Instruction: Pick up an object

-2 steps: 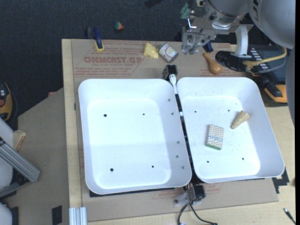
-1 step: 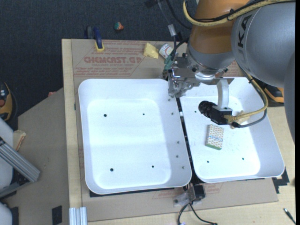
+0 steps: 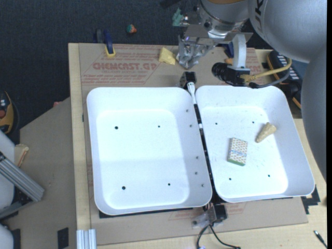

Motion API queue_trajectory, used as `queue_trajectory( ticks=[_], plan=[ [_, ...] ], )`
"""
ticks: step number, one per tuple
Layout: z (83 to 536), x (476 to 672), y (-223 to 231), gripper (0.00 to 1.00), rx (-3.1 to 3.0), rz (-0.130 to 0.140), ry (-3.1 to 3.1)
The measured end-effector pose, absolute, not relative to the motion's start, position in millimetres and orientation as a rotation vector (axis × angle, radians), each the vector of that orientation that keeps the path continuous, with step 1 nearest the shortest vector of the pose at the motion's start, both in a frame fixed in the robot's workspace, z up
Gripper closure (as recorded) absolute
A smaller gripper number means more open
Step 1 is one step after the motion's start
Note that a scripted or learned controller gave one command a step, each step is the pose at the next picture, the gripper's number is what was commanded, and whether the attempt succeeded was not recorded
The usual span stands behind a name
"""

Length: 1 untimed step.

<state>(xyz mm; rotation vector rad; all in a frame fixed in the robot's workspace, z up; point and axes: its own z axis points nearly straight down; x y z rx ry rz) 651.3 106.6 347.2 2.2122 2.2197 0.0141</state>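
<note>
Lengthwise, box (image 3: 237,151) nearly upright.

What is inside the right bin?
The right bin holds a patterned block and a tan piece, lying apart. Nothing covers them; the arm hides only the bin's far right edge.

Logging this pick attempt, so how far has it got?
Nothing looks done yet: the small patterned rectangular block and the tan cone-shaped piece both lie loose in the right white bin. The end effector is above the bench's far edge, beyond the bins. Reaching, gripping and lifting are all left.
</note>
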Motion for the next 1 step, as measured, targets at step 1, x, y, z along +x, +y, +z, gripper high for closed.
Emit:
queue_trajectory(
  ticks=[1],
  plan=[
    [272.9, 606.3, 206.8, 1.00, 2.216, -0.010, 2.241]
  ],
)
